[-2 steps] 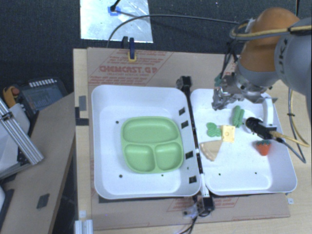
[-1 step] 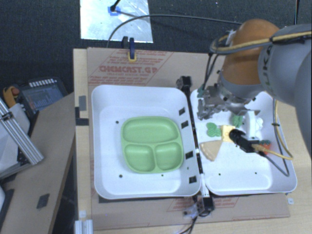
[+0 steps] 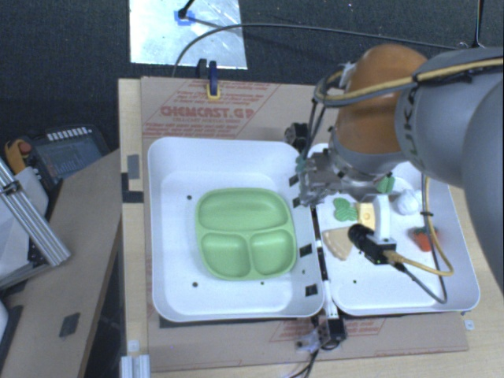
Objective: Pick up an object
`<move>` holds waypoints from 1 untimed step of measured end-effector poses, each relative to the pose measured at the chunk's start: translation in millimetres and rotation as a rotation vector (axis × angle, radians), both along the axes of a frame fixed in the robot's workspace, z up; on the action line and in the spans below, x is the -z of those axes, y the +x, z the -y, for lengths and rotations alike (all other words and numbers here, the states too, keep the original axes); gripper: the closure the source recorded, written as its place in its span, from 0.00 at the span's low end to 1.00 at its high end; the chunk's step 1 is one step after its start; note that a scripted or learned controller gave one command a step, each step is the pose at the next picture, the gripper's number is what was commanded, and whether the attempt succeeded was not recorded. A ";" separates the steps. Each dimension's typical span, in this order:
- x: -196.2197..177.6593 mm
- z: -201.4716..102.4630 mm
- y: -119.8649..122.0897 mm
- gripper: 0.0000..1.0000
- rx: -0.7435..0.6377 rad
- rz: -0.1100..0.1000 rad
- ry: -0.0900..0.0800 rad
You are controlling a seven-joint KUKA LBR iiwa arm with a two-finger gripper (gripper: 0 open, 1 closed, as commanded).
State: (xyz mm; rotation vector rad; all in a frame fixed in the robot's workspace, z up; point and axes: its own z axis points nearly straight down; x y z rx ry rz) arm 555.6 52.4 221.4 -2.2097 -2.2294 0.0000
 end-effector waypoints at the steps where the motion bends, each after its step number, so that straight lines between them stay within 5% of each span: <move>1: -4.2 -43.7 -8.0 1.00 -0.001 0.003 0.000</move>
